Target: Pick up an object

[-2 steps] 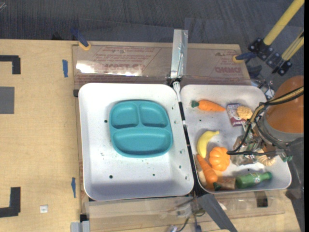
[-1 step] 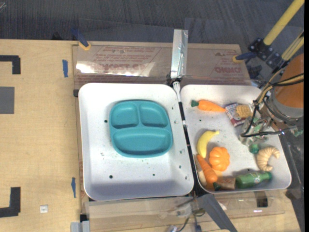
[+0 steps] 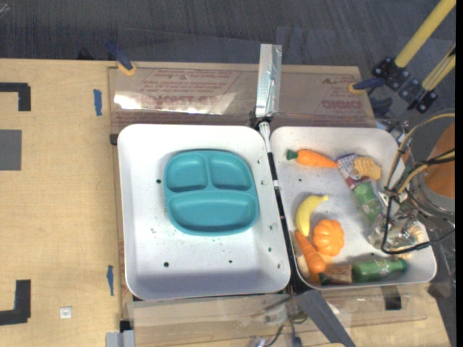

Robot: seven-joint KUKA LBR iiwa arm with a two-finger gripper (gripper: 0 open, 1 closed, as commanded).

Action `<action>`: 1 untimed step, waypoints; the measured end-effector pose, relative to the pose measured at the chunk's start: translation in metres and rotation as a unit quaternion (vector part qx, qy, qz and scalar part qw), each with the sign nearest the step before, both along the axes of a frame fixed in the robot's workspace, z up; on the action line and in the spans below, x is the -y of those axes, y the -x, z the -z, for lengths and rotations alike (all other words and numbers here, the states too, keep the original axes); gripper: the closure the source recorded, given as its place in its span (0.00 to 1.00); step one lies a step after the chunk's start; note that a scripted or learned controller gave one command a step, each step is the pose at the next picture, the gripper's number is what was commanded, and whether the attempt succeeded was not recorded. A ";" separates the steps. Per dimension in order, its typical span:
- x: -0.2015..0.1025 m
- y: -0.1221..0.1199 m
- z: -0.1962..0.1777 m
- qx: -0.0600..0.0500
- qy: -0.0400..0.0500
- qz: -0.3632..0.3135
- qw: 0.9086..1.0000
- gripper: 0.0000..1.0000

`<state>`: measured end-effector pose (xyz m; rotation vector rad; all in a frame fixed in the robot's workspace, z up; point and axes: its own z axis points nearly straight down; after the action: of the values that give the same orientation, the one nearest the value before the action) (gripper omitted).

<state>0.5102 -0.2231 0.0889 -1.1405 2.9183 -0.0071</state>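
The right bin (image 3: 344, 194) holds toy food: a carrot (image 3: 315, 158) at the back, a banana (image 3: 309, 212), an orange pumpkin (image 3: 328, 237), a second carrot (image 3: 309, 254) along the left wall, a green bottle (image 3: 377, 268) lying at the front, a snack packet (image 3: 358, 167) and a green packet (image 3: 367, 197). My arm enters from the right, its orange band (image 3: 443, 166) over the bin's right rim. My gripper (image 3: 396, 234) hangs low over the bin's right side, behind dark cables, just above the green bottle and right of the pumpkin. Nothing visibly sits in it.
The left bin (image 3: 137, 215) carries a teal divided plate (image 3: 211, 191). A metal strip (image 3: 269, 78) stands upright behind the seam between the bins. Yellow rods with black clamps (image 3: 409, 56) cross the top right corner. Wooden bench lies to the left.
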 end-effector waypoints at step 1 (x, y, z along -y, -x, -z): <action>-0.001 -0.075 0.000 0.002 -0.002 0.096 0.995 1.00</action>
<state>0.5853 -0.2217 0.0888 -0.8534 3.0109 -0.0055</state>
